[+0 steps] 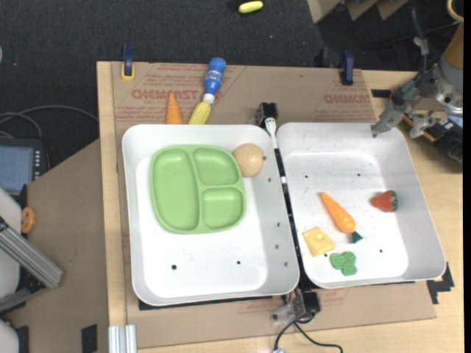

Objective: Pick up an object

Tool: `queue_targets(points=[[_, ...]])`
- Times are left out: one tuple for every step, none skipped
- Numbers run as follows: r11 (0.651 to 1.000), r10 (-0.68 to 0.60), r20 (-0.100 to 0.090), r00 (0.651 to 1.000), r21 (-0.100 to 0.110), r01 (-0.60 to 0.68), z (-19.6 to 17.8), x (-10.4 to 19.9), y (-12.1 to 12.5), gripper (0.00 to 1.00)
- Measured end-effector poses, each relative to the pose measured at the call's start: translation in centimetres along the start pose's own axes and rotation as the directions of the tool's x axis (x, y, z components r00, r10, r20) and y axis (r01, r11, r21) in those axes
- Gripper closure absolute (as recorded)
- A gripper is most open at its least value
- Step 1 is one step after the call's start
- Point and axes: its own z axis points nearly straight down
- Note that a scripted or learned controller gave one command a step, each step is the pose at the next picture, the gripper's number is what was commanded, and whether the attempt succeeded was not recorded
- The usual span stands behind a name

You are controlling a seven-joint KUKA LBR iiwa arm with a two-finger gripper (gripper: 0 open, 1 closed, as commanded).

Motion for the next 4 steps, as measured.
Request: queue_targets(points=[[1.0, -0.003, -0.004, 1.0, 0.009, 0.003, 13.7, 3.4, 1.0, 0.0], [1.0, -0.001, -0.004, 1.0, 0.006, 0.001, 12.9, 8.1, -5.2, 0.0], [1.0, 0.002, -0.003, 1.0, 0.007, -0.002, 12.9, 8.8, -11.1, 0.0], [1.0, 0.001, -0.001, 1.0, 0.001, -0.001, 12.9, 8.7, -10.8, 0.0]])
